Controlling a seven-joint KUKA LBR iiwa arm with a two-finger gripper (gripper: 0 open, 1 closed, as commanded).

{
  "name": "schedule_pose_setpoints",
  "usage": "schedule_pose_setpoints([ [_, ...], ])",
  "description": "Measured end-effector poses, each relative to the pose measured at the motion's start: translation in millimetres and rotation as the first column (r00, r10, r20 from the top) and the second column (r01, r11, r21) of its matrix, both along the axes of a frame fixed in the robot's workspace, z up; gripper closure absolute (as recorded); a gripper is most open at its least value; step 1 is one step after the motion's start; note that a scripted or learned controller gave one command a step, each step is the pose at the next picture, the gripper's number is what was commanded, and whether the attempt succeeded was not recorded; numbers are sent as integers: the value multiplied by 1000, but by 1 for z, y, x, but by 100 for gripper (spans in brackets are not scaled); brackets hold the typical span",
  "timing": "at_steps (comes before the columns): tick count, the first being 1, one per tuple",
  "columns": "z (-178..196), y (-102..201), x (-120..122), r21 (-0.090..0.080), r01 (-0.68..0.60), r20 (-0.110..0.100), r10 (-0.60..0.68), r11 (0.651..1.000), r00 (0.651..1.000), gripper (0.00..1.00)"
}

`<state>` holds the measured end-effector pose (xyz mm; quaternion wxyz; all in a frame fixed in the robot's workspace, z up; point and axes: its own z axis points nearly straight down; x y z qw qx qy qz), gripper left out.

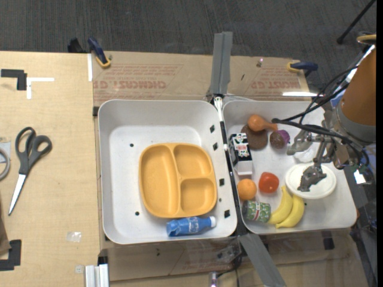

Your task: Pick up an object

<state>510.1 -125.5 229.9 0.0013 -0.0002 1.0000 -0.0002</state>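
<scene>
Off to my far side, scissors point(27, 154) lie on the wooden bench point(48, 220), well apart from the bins.

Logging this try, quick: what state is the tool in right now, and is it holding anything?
Tool: cannot be told; it hangs over the white bowl in the right bin, with nothing visibly held.

The arm point(364, 94) reaches in from the right edge of the bench — its orange band high at the bench's right side, black cables looping off the wrist. The gripper point(312, 177) points down over the right bin's right half, its 2 metal fingers point(306, 183) hanging low, near that bin's floor.
</scene>
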Motion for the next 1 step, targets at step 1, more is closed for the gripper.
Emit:
schedule_pose_setpoints([
  [1, -137, 14, -13, 0, -48, 3, 48, 999, 999, 0],
])
